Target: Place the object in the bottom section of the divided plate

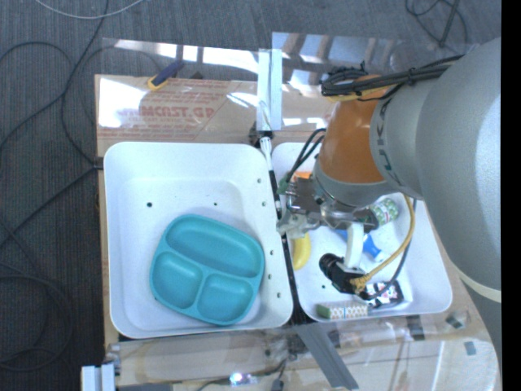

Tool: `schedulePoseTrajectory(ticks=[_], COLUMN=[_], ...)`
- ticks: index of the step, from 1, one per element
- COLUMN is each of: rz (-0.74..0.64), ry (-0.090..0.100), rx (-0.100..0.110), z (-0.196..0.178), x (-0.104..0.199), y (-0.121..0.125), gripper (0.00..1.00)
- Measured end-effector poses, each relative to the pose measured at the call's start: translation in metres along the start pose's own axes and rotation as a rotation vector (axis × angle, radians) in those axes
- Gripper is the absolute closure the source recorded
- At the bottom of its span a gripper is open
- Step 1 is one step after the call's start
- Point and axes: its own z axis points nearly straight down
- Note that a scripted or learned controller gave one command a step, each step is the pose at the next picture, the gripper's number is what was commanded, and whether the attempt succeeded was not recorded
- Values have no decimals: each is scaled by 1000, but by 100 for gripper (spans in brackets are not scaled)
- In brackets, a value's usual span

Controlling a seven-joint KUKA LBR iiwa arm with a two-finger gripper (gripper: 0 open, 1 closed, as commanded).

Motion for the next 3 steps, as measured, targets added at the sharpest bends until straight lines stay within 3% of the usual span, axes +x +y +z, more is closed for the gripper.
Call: schedulePoseTrajectory(ticks=[1,2,3], rz=[-247,-78,-171], ry=[0,1,-3], rx=[-12,-11,-13], z=[-82,-56,-186], x=[-25,54,95], y=[-24,-52,5], gripper=[100,100,100])
